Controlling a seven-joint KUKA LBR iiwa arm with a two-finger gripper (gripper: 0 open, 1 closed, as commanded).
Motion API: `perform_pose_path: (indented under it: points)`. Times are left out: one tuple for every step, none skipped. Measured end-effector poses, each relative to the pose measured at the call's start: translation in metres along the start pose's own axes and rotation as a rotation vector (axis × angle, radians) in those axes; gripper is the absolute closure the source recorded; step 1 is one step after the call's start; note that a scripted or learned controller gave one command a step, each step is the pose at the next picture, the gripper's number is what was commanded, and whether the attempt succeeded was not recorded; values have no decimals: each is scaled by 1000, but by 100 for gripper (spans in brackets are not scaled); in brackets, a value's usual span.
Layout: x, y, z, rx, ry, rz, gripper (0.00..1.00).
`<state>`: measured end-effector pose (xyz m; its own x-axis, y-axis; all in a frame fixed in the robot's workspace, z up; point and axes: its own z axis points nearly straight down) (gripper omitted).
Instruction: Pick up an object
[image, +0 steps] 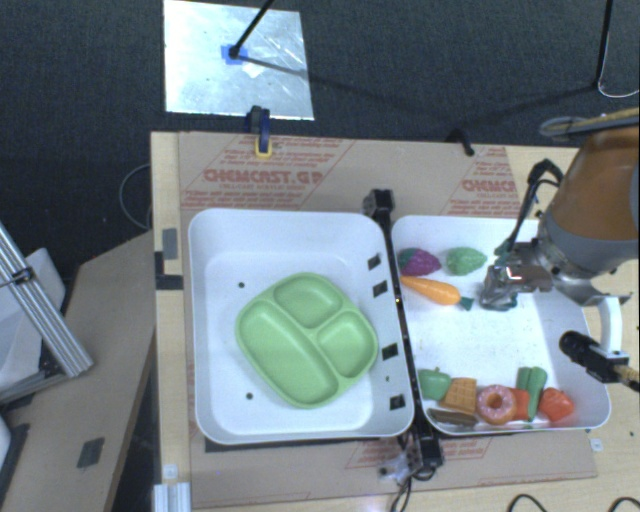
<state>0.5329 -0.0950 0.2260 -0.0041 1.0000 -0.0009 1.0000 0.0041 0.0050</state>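
Here we count two white bins on the bench: the left bin (215, 330) and the right bin (575, 400), side by side and meeting at a black divider with clips. In the left bin lies one green divided plate (305, 340) with three compartments, set slightly toward the near side.

In the right bin we count eight toy food items, in two groups. At the far side lie three: one purple vegetable (420, 261), one green leafy piece (465, 260) just beside it, and one orange carrot (430, 290) lying near both, toward the divider. Along the near wall lie five in a row: one green pepper (434, 382), one tan waffle-like piece (461, 393), one pink doughnut (495, 402), one green stalk piece (531, 379) and one red-orange piece (555, 404). These five touch or nearly touch one another.

The one arm (600, 200) enters from the right, its orange band uppermost. The gripper (497, 297) sits low over the far part of the right bin's floor, near the carrot's tip and just below the green leafy piece. Nothing is visible between its tips; whether it stands apart or together we cannot tell at this resolution.

One blue and yellow clamp (261, 130) grips the far edge of the bench board.
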Motion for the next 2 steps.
perform_pose_path:
  points:
    - [63,-6,4,5,4,-6,100]
    - [108,-6,7,4,3,-5,100]
